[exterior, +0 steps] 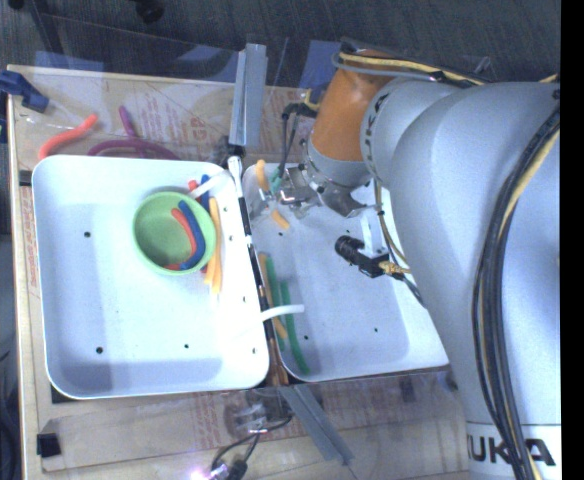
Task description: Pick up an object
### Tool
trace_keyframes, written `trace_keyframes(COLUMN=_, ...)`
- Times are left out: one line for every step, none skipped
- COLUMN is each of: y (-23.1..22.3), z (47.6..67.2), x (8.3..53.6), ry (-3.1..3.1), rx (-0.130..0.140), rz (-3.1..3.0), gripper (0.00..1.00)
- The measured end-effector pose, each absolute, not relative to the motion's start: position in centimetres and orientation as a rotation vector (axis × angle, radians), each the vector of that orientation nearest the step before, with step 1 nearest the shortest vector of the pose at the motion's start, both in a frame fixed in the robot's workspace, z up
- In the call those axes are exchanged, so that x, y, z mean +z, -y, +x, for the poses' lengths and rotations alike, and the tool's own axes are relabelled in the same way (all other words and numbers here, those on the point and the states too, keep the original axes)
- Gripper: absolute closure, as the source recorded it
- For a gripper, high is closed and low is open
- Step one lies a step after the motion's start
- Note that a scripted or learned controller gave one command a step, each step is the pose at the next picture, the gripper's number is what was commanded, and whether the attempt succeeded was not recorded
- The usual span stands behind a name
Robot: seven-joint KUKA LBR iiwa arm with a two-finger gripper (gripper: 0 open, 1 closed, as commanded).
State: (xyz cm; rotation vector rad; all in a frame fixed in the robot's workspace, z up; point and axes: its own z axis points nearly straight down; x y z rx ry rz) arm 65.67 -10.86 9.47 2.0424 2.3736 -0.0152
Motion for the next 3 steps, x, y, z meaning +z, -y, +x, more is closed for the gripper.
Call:
trace_keyframes(y=10.5, z=65.7, x=10.5, ry=-2.382, rx=-0.009, rz=2.038, gripper=1.00)
trace_keyframes(y=5.0, z=65.7, x=19.3, ry=-2.324, rx=-0.002, rz=2.114, gripper=1.00)
trace_keyframes(y=10.4, z=63.2, x=18.4, ry=-2.619, rx=-0.004, rz=1.742, gripper=1.00)
